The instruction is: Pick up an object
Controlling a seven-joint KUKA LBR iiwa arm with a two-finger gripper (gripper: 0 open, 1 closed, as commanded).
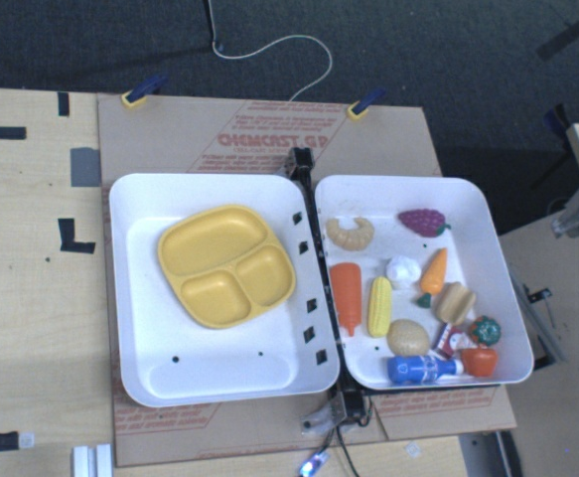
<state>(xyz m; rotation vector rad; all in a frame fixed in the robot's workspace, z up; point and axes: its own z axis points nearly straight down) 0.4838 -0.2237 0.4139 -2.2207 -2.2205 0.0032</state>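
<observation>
at the right bin (488,227), toys crowd together, the sausage (346,296) and corn (379,306) lying lengthwise side by side; gripper state cannot be told.

White bins (130,266) hold a yellow tray (226,264), purple grapes (423,222) and a blue bottle (420,370).

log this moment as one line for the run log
left bin: yellow tray | right bin: toy foods incl. grapes, corn, bottle | pick: not started

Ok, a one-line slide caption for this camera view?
Yellow divided plate in the left bin; toy foods crowd the right bin.
</observation>
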